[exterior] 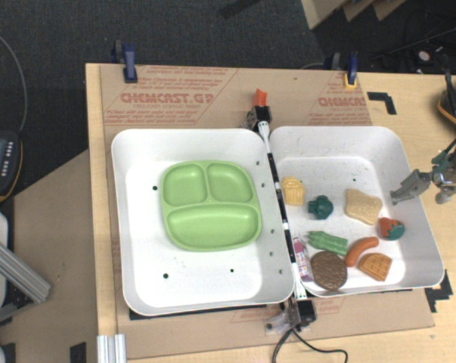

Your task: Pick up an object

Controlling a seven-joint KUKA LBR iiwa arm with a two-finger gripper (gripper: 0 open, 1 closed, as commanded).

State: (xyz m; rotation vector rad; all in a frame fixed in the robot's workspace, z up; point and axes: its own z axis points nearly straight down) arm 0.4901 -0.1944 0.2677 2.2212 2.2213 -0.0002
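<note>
— Desk first, since it's the biggest thing: pale wood, with a brown cardboard sheet printed in red letters clamped along its far edge by blue clamps.

— And on that?

— Two white bins edge to edge. The left bin fills the middle of the frame and carries a green divided plate, three compartments, lying flat and a little toward the bin's upper half. The right bin holds all the small toy food, crowded toward its lower half.

— What's in there?

— A brown round patty at the bottom, touching a green pickle-like piece above it. Right of those, an orange sausage and an orange waffle-patterned wedge. Higher up, a tan bread slice, a yellow corn piece, a dark green broccoli, and a red-and-green bit near the right wall.

— The arm?

— Just the gripper pokes in at the right edge, above the bin's right rim, near the bread but apart from it. Nothing sits between its fingers; whether they're spread or closed, I can't tell from here.
</note>
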